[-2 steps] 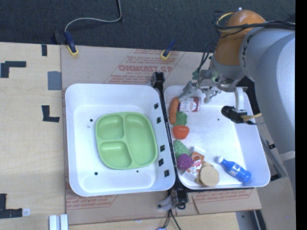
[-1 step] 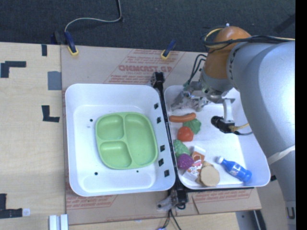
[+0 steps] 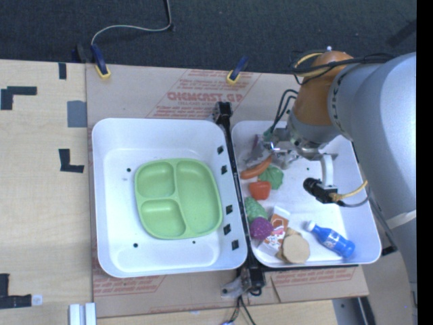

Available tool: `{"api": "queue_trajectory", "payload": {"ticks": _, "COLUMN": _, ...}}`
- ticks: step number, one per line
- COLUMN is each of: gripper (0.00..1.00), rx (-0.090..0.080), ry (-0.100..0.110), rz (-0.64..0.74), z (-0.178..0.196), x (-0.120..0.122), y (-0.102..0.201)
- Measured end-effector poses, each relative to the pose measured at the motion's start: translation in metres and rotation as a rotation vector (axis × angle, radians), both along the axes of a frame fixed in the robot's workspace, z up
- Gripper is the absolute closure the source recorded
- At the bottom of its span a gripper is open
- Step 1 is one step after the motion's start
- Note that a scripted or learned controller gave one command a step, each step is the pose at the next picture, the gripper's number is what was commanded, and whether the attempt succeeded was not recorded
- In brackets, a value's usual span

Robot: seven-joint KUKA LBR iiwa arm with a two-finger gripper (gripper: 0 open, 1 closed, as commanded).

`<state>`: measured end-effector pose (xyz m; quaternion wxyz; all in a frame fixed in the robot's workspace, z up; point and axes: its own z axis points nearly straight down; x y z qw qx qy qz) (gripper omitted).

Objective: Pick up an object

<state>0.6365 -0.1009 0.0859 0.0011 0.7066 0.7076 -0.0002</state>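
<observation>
Carrot (image 3: 256,170) — slim, orange, tapered — lies beneath jaws.

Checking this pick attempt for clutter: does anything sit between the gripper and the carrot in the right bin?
Nothing visible does. The gripper is right at the carrot in the right bin; the green broccoli-like piece touches the carrot's far side.
</observation>
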Motion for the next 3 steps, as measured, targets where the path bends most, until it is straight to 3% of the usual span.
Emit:
{"api": "queue_trajectory", "payload": {"ticks": 1, "gripper": 0.00, "rx": 0.004, "ry": 0.009, "rz": 0.000, "z": -0.001, "x": 0.031, "y": -0.006}}
{"api": "queue_trajectory", "payload": {"ticks": 2, "gripper": 1.00, "rx": -0.001, "ry": 0.009, "rz": 0.001, "z": 0.009, "x": 0.031, "y": -0.007}}
{"api": "queue_trajectory", "payload": {"ticks": 3, "gripper": 1.00, "rx": 0.003, "ry": 0.002, "rz": 0.001, "z": 0.099, "x": -0.030, "y": 0.043}}
